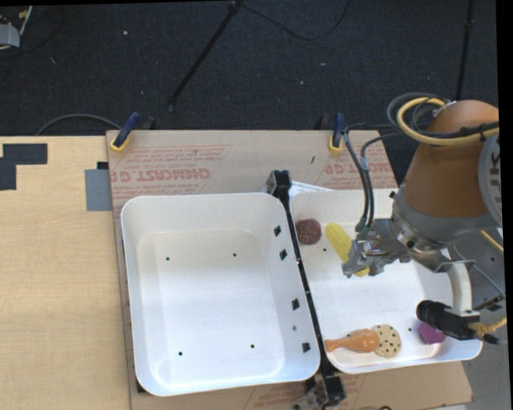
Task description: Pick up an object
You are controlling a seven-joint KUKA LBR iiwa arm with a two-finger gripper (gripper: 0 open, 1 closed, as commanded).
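The pincer [359, 266] hangs low in the right bin [396, 359], touching a yellow corn cob [338, 240]; whether it grips cannot be told. Just beyond lies a dark red ball [308, 232]. Farther off, a cookie [385, 341] and orange drumstick [351, 343].

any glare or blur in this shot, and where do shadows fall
Camera view: even light, left bin bright white but not blown out; soft shadow along the divider; gripper area slightly soft over the corn; dark floor at top lacks detail.
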